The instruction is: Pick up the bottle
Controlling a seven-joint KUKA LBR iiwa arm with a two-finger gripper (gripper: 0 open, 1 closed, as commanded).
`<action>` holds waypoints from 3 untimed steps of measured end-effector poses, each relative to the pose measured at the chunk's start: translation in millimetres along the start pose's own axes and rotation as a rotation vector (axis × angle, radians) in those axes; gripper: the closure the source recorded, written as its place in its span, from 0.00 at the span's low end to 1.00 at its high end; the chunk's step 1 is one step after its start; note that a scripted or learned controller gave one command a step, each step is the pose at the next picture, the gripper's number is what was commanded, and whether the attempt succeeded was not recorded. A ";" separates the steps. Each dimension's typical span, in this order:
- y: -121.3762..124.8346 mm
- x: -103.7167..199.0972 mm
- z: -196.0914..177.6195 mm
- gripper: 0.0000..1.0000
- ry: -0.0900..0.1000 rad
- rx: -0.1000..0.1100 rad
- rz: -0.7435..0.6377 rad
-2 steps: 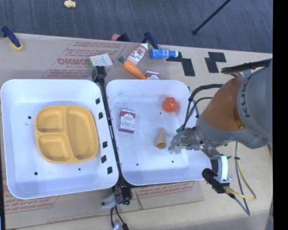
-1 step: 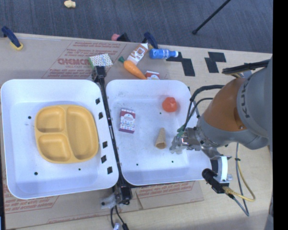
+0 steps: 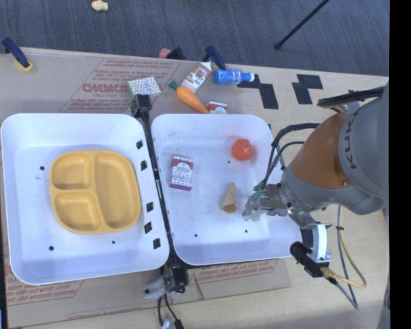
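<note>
Bottle: small blue plastic bottle lying on the counter behind the right white bin.
Jaws: state unreadable, gripper low inside the bin.
Advice: lift clear, cross the rim, close across its width.

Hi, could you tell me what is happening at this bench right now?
The arm reaches in from the right, and its gripper hangs low over the right bin, next to a small ice-cream cone. Nothing shows between its fingers. That bin also holds a red tomato and a small carton. The blue bottle lies on the cardboard beyond the bins, untouched. A yellow divided plate sits in the left bin.
</note>
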State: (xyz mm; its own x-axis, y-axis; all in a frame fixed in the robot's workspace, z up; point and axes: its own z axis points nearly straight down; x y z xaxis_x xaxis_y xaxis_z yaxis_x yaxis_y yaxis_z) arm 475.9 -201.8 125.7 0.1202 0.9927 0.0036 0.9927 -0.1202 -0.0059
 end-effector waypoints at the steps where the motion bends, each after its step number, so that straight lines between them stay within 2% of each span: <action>1: 0.1 -1.9 4.6 1.00 -0.002 -0.002 0.116; 2: -0.6 7.0 -13.4 1.00 -0.003 -0.004 0.179; 3: -4.3 36.6 -111.1 1.00 -0.001 -0.004 0.346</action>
State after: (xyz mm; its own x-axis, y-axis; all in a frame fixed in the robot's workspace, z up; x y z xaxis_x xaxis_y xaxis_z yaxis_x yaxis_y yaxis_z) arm 476.7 -165.4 236.9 0.4499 0.8931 0.0012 0.8931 -0.4499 -0.0027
